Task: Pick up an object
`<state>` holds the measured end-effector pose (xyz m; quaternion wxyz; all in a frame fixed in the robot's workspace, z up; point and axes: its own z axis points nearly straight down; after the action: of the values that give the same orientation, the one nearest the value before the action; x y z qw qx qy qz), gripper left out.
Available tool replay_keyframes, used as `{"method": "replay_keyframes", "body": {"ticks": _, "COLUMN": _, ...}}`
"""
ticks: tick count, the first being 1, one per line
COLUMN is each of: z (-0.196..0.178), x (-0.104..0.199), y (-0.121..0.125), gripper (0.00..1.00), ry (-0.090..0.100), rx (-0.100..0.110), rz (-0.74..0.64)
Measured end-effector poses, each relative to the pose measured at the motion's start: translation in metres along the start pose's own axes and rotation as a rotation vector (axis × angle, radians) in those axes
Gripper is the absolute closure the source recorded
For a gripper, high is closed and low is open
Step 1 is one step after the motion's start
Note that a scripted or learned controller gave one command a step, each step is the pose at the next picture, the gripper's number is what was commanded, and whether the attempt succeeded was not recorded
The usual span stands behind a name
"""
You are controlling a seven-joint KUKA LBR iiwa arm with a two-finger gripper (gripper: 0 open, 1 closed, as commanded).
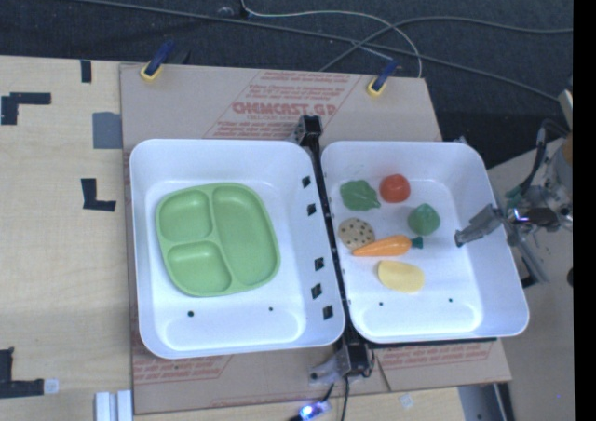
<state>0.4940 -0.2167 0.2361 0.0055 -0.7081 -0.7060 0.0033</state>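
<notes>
The right bin (466,317) holds several toy foods: a green leafy piece (358,194), a red tomato (395,188), a green pepper (424,218), a speckled round cookie (355,232), an orange carrot (384,245) and a yellow piece (400,276). My gripper (475,227) hangs over the bin's right rim, to the right of the pepper and apart from every item. Nothing shows in it.
The left bin (149,168) holds a green divided plate (217,238). Black clips run down the seam between the bins (321,224). Both bins rest on a cardboard sheet (279,102) held by two yellow clamps, with cables across the dark floor behind.
</notes>
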Motion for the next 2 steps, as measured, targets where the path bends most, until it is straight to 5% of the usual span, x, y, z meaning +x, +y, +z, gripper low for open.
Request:
{"method": "replay_keyframes", "body": {"ticks": 1, "z": -0.006, "x": 0.0, "y": 0.003, "gripper": 0.0, "ry": -0.003, "rx": -0.011, "rz": -0.004}}
{"method": "replay_keyframes", "body": {"ticks": 2, "z": 0.057, "x": 0.003, "y": -0.004, "gripper": 0.0, "ry": -0.001, "rx": -0.005, "rz": -0.003}}
